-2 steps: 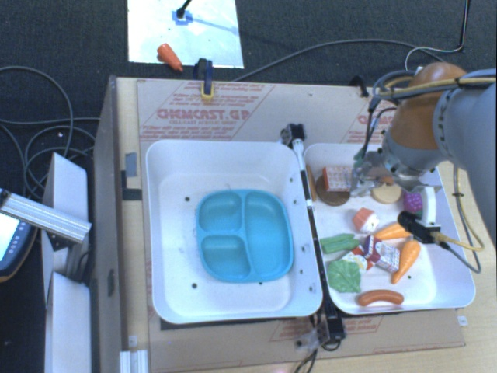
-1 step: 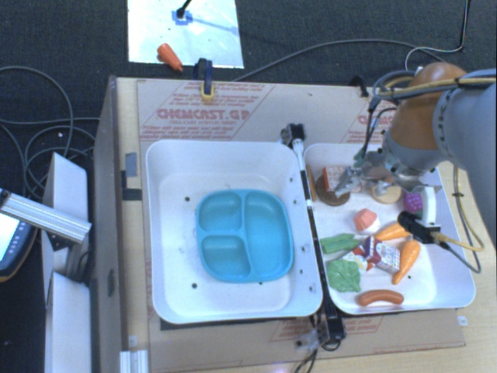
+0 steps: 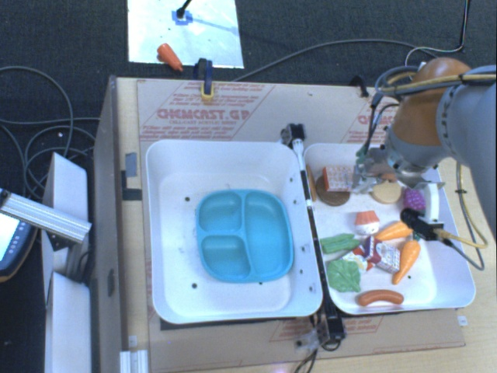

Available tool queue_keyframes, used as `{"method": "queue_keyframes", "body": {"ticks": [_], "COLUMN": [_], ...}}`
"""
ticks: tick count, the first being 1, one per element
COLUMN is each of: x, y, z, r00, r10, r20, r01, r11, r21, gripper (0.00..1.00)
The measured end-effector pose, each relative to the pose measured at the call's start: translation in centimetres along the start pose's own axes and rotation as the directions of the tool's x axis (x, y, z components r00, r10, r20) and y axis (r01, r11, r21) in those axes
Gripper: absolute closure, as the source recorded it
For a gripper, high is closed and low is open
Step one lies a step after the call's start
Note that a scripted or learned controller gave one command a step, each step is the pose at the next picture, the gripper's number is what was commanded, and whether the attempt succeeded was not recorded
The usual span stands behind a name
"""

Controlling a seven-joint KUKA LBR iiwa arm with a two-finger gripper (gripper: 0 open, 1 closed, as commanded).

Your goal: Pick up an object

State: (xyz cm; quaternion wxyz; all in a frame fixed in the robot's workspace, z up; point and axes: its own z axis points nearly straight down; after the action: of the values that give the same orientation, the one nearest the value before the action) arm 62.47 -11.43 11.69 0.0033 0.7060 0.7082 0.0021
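Arm in from the right, pincer [image 3: 365, 179] down in the right bin [image 3: 458, 282] at its far end, just beside a small red-and-white block [image 3: 337, 179] on a brown disc [image 3: 334, 196]. Can't tell if it's released or clenched; the wrist hides the tips. Also in that bin: pale round piece [image 3: 386, 193], purple item [image 3: 414, 200], two carrots [image 3: 394, 231] [image 3: 408, 259], green leaves [image 3: 344, 274], sausage [image 3: 379, 297]. Left bin [image 3: 175, 169] holds a blue divided tray [image 3: 243, 235]. Orange piece [image 3: 169, 54] lies on a sheet beyond the bench [image 3: 264, 103].
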Motion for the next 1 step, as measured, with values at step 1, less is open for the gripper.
{"method": "queue_keyframes", "body": {"ticks": [1], "x": [0.00], "y": [-0.01], "z": [0.02], "r00": [1.000], "r10": [0.000], "r20": [0.000], "r01": [0.000], "r11": [1.000], "r21": [0.000], "gripper": [0.00]}}
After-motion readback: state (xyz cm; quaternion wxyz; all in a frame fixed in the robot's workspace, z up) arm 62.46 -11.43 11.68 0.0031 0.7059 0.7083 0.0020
